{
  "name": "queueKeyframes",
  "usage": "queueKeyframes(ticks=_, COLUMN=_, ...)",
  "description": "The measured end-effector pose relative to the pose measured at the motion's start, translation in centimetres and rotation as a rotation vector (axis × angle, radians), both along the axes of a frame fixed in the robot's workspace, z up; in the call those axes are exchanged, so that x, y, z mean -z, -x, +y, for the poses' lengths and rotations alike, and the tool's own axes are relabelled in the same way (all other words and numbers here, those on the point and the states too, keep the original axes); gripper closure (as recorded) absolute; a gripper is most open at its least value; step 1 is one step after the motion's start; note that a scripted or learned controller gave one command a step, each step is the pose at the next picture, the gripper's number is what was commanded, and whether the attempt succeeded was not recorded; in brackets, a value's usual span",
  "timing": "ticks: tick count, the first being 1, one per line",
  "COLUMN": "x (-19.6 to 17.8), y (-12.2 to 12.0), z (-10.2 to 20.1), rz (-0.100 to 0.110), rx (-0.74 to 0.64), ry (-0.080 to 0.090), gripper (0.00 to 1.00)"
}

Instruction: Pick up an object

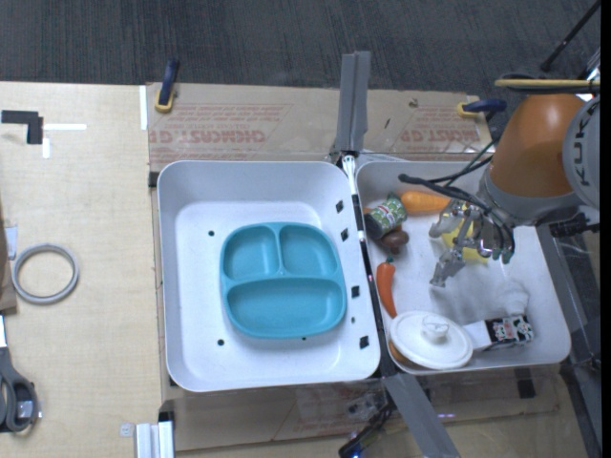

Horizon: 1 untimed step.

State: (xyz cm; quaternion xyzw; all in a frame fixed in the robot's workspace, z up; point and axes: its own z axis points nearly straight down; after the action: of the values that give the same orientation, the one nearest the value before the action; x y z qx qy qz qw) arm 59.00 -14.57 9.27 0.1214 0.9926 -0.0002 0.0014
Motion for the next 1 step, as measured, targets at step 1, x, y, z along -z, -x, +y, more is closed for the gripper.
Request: queueKeyframes(ticks=1, x=-0.06, y=-4.06, z=4.40, rz=0.000, rx=0.118, ry=-0.001, gripper=0.00)
